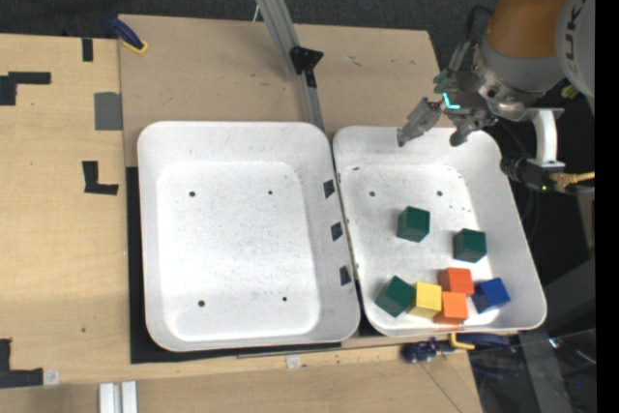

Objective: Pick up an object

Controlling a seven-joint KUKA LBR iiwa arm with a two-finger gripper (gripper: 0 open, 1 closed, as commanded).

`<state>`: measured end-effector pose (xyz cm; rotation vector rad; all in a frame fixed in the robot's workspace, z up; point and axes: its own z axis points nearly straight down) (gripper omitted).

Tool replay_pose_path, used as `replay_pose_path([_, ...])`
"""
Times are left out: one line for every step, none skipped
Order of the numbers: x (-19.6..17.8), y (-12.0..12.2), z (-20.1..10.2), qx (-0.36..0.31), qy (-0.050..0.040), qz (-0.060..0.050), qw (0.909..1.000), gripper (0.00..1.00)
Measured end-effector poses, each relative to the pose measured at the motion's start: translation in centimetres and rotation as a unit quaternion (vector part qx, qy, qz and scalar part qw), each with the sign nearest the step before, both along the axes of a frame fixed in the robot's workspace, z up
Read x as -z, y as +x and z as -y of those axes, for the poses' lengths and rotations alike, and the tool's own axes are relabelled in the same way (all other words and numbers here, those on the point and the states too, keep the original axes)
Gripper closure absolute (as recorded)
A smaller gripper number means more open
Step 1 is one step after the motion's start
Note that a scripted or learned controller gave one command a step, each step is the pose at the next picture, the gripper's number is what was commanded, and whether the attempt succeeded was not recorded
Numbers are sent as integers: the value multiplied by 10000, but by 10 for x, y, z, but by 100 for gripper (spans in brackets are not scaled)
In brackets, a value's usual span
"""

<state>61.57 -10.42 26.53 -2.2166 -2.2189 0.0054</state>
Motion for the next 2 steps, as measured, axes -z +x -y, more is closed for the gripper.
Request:
replay_pose_path([-3, 1, 0, -8, -5, 23, 10000, 0])
replay_pose_path([47, 7, -6, -3, -10, 1, 10000, 0])
